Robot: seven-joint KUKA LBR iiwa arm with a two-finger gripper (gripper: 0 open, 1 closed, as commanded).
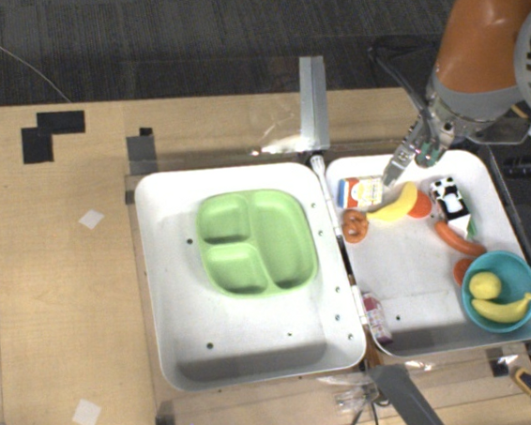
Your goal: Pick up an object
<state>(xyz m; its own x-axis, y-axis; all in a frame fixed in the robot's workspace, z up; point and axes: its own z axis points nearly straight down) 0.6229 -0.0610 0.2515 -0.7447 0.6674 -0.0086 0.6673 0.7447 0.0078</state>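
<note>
Hovering with the hand [400, 166] over the right bin [415, 285], just above the yellow banana [393, 207] by the carton [362, 192]; impossible to tell its state. Ideally descending straight, straddling the banana crosswise, avoiding the carton.

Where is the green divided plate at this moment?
The green divided plate lies in the middle of the left white bin, across the divider from the right bin's clutter.

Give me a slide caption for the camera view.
KUKA arm's gripper hovers above a banana in the right bin; green divided tray sits in the left bin.
</note>
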